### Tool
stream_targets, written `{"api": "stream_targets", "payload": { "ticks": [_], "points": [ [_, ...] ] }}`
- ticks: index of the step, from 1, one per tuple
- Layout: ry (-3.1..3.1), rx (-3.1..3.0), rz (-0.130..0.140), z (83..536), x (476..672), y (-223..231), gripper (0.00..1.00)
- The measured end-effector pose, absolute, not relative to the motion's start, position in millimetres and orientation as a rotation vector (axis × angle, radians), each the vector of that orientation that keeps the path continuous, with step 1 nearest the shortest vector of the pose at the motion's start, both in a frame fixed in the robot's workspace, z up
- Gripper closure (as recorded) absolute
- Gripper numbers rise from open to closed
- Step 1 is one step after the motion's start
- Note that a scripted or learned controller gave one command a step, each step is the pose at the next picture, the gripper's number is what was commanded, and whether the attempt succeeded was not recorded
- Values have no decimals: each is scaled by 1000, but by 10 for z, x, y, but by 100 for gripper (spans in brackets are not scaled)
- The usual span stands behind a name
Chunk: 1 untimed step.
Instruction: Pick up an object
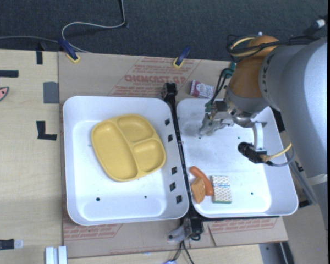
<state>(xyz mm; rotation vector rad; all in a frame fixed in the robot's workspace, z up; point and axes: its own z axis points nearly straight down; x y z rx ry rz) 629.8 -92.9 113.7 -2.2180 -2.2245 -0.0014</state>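
Orange object in right bin, cardboard bench, dark floor behind.

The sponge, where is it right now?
The sponge lies in the right bin, near its front edge, just right of the orange toy and well below the gripper.

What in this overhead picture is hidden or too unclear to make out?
- Gripper: small and blurred in the camera view, so its state is unreadable.
- Right bin: its upper right corner is covered by the arm.
- Orange item beside the sponge: too small to identify.
- Packet behind the bins: print too small to read.
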Motion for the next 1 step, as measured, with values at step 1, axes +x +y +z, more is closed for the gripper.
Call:
{"api": "stream_targets", "payload": {
  "ticks": [1],
  "points": [
    [-2224,-2218,-1,1136,6297,-929,0]
  ]
}}
